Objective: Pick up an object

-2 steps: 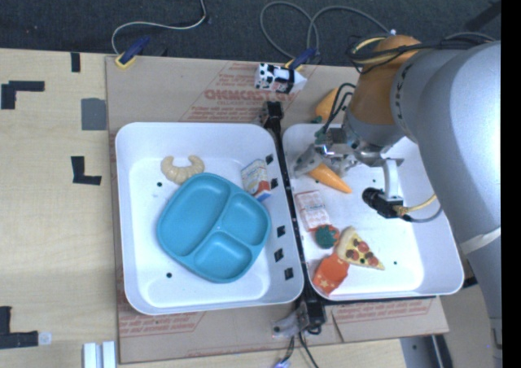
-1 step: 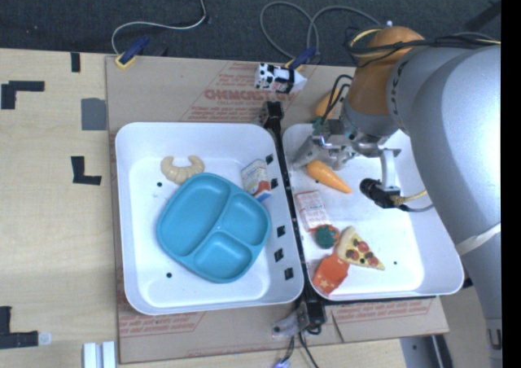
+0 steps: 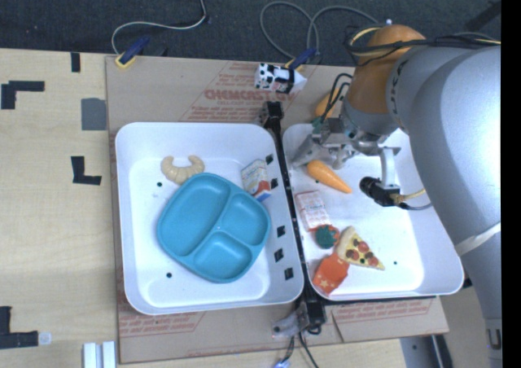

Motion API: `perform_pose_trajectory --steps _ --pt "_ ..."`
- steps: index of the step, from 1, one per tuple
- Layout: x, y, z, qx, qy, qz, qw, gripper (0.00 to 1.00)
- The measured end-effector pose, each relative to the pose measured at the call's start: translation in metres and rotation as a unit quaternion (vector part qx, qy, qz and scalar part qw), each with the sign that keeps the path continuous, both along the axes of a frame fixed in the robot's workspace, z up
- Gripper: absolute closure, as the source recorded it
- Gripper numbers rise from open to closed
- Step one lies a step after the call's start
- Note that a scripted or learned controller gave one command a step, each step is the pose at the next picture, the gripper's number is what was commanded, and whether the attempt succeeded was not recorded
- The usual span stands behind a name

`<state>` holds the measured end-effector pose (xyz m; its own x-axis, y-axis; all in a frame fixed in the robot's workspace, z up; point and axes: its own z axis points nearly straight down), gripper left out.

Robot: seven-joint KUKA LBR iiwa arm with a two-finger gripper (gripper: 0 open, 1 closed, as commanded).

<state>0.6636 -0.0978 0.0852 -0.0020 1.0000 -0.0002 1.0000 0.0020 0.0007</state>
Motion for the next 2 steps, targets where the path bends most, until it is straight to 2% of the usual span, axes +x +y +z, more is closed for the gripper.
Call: perform_pose_trajectory --steps 1,2 --pt "0.000 0.000 0.010 -0.0004 0.000 0.001 1.0000 1.00" --pt "-0.038 0.045 0.100 0.0006 0.000 0.000 1.0000 1.00"
